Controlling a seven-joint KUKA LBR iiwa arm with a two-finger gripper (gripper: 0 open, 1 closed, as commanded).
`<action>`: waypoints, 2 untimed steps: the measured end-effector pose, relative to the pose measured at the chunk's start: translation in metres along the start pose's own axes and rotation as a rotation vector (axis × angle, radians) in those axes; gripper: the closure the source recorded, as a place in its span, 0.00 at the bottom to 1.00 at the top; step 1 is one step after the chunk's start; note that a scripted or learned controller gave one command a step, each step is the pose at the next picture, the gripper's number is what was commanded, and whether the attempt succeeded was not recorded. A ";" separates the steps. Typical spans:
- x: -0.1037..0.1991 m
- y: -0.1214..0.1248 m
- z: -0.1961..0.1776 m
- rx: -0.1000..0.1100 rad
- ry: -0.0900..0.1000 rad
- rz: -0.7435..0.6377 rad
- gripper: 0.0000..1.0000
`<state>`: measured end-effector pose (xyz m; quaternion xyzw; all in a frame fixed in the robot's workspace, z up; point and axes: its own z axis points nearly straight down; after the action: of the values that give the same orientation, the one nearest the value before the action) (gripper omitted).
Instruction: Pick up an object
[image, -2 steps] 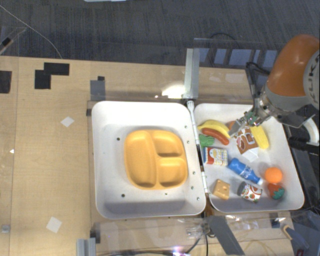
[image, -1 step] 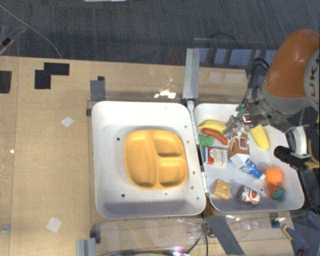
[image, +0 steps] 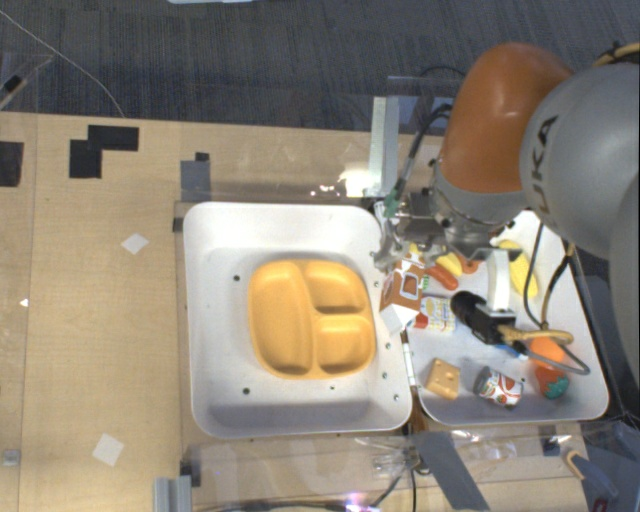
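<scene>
The arm (image: 520, 130) is hanging over the right bin (image: 590, 400), its jaws (image: 415, 240) poised at that bin's far left corner above a brown-and-white packet (image: 405, 288), presumably the likeliest pick, though I cannot tell whether they are apart or together.

Grey arm (image: 590, 150), bulbous orange band (image: 495, 110), black lettering, black cables at wrist.

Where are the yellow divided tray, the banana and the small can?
yellow divided tray (image: 310, 318), camera view, its central ridge.
banana (image: 520, 272), camera view, its middle.
small can (image: 497, 387), camera view, its side.
</scene>
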<state>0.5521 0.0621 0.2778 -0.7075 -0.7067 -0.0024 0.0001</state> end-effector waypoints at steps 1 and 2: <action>-0.052 -0.001 0.005 -0.001 -0.005 0.027 1.00; -0.098 -0.052 -0.040 -0.003 -0.004 0.180 1.00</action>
<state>0.5003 -0.0364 0.3172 -0.7681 -0.6403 -0.0021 -0.0021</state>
